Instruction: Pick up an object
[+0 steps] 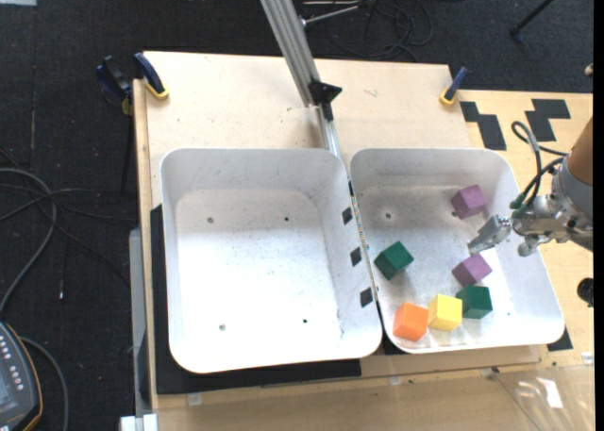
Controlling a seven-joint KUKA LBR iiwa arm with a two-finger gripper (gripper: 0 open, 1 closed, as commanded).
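The jaws point(493, 233) hang over the right bin point(429, 167), between two purple cubes: one point(468, 200) up and to the left, the other point(472, 269) just below, nearest and the likeliest target. Whether the jaws stand apart or together I cannot tell (they blur against the white floor). Farther off lie a green cube point(394, 258), orange cube point(411, 321), yellow cube point(446, 311) and dark green cube point(477, 301).
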